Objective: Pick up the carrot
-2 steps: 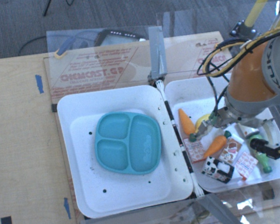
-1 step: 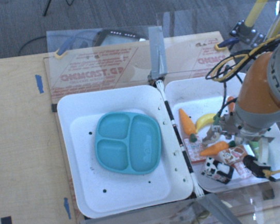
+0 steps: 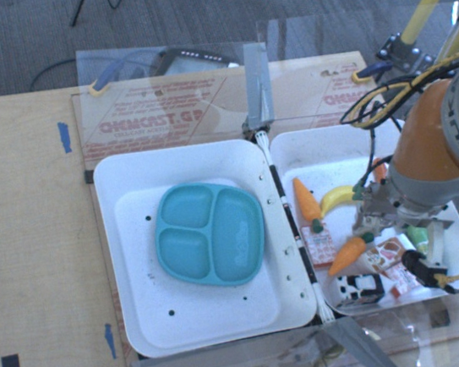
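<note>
the camera view is showing two shallow white plastic bins sitting side by side on the bench. the left bin is carrying a smooth teal divided plate with three rounded compartments, lying near its middle. the right bin is holding a crowd of small toy foods. two tapered orange carrots are lying in it: one carrot is resting near the bin's left wall, pointing toward the far edge, and a second carrot is lying slantwise toward the near edge, just beside the gripper. a curved yellow banana is sitting between the upper carrot and the gripper. a red and white packet is lying between the two carrots, and a black and white toy is resting by the near edge. the grey arm with its orange band is hanging over the bin's right half, and whether the gripper is clenched or released cannot be told.
</note>
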{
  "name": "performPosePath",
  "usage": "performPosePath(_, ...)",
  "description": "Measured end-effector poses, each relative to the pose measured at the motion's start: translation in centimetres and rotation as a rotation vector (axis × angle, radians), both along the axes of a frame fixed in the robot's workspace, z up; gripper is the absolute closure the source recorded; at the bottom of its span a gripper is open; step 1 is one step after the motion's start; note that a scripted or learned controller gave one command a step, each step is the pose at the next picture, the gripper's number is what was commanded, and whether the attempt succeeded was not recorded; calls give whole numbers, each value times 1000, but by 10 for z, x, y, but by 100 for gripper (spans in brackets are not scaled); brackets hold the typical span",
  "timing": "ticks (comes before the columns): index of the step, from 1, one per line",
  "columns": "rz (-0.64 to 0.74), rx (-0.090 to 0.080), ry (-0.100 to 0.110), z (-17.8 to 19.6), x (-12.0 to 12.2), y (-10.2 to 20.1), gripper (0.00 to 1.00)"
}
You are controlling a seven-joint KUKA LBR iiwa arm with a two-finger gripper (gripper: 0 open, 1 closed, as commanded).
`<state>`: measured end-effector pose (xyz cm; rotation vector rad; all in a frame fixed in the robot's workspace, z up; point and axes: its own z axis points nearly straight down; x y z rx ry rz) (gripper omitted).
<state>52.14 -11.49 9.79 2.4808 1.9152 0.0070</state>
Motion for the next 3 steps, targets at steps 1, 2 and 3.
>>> performPosePath(1, -228, 3, 9, 86, 29, 51, 100)
performPosePath(2, -142, 4, 12, 86, 17, 52, 100)
performPosePath(3, -130, 3, 8, 109, 50, 56, 100)
